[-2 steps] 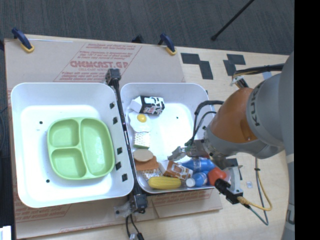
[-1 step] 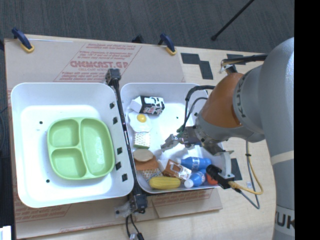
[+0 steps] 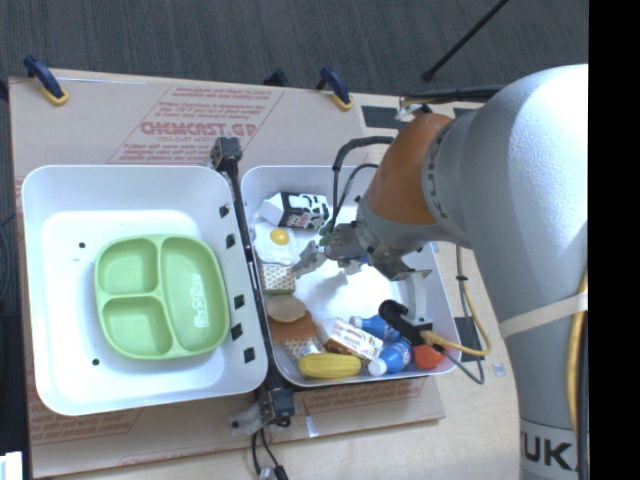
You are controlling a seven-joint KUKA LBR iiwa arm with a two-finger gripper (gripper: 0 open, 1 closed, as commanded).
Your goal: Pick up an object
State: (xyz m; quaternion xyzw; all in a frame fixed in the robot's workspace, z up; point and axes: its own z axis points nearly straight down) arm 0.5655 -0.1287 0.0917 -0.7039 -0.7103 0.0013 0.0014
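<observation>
The task looks to be at its beginning: the gripper (image 3: 312,253) is low inside the right bin (image 3: 420,290), over the left part of the pile, and nothing is seen held by it, so the grasp and the lift are both left to do. I cannot tell if it is open or closed, because the wrist and the orange band cover much of it. The things to choose from all lie in the right bin: a smooth yellow banana (image 3: 330,366) at the near wall, a blue bottle (image 3: 392,346) with a white cap, a flat fried egg toy (image 3: 279,237) just beside the gripper, a round brown piece like a bread bun (image 3: 287,310), and a small black and white printed box (image 3: 302,208) at the far side. The left bin (image 3: 50,298) holds a pale green divided plate (image 3: 160,295) of matte plastic with three compartments. Both bins stand on a brown cardboard sheet (image 3: 130,118) on the desk.
</observation>
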